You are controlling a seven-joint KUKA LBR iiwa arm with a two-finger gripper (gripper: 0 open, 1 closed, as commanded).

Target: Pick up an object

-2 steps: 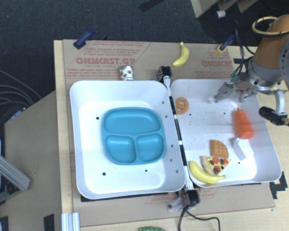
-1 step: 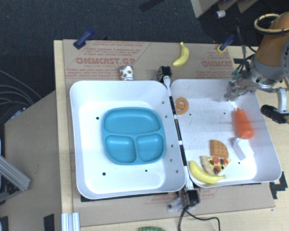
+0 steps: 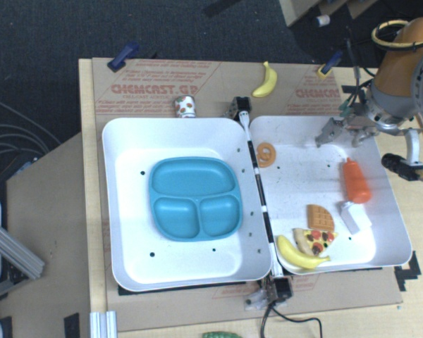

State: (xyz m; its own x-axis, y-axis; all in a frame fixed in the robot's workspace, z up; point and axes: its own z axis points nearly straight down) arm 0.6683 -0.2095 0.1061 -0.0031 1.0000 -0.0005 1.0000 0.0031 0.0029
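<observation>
At the left of the frame a shallow white left bin (image 3: 123, 189) is seen, and in its middle a blue three-compartment plastic tray (image 3: 194, 197) lies flat; above it, on the brown cardboard sheet (image 3: 155, 83), a small patterned cup (image 3: 185, 105) and a yellow toy banana (image 3: 266, 82) are left outside the bins; a blue clip (image 3: 123, 57) sits at the sheet's upper left edge.

In the shallow white right bin (image 3: 296, 136) the candidates for picking are found: a small orange ring-shaped toy (image 3: 266, 154) near the dividing wall, a second yellow banana (image 3: 299, 254) at the lower edge with a toy pizza slice (image 3: 317, 240) touching it, a brown waffle-like piece (image 3: 321, 217) just above, a small white block (image 3: 350, 217), and an orange carrot-shaped toy (image 3: 354, 180) lying alone towards the right.

The grey two-finger gripper (image 3: 342, 131) is held at the bin's upper right, above the carrot toy and apart from it; nothing is seen between its fingers, and whether they are spread or closed cannot be told.

The step in hand is judged to be the approach; the carrot toy is probably best chosen, being nearest and clear on all sides; the fingers should be set across its narrow width. The crowded banana, pizza and waffle group is better avoided; the bin's right wall could hinder a low descent.
</observation>
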